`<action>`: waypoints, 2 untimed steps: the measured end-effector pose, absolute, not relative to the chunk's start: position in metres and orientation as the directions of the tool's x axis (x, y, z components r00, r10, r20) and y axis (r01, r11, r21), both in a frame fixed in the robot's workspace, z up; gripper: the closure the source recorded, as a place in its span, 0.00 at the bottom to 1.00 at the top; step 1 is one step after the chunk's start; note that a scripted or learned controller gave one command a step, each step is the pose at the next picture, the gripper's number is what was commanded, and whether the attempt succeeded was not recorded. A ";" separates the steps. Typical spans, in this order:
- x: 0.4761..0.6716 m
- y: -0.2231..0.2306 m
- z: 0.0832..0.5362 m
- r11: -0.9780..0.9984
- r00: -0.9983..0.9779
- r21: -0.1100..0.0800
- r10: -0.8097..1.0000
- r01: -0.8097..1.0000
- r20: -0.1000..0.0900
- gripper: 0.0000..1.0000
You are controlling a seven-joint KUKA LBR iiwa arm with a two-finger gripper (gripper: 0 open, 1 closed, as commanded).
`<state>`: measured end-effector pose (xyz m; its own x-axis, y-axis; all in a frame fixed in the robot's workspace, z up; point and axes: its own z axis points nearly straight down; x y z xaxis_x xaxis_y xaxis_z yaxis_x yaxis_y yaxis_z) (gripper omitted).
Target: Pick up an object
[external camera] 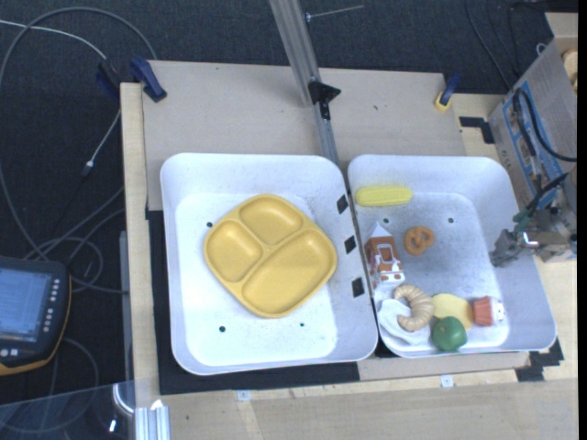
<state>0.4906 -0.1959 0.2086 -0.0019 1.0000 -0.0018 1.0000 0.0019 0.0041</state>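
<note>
No object is lifted: corn cob (383,195), pretzel (419,239), croissant (415,305), lime (448,335) and other toys lie in the right bin (514,200). Gripper (515,244) sits at its right edge, finger state indeterminate. Yellow divided plate (270,255) occupies the left bin (183,246). Grasp remains.

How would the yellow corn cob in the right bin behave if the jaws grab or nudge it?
The corn cob looks cylindrical and lies on its side, so it would probably roll if pushed. Its glossy surface suggests stiff, light plastic, perhaps slippery. It sits near the right bin back wall, limiting approach.
</note>
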 end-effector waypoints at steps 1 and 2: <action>0.501 -0.149 0.222 0.007 -0.007 0.005 1.000 1.000 0.000 1.00; 0.516 -0.099 0.234 0.008 -0.008 0.004 1.000 1.000 0.002 1.00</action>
<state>0.5160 -0.0995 0.2342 -0.0078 1.0000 0.0017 1.0000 0.0078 0.0037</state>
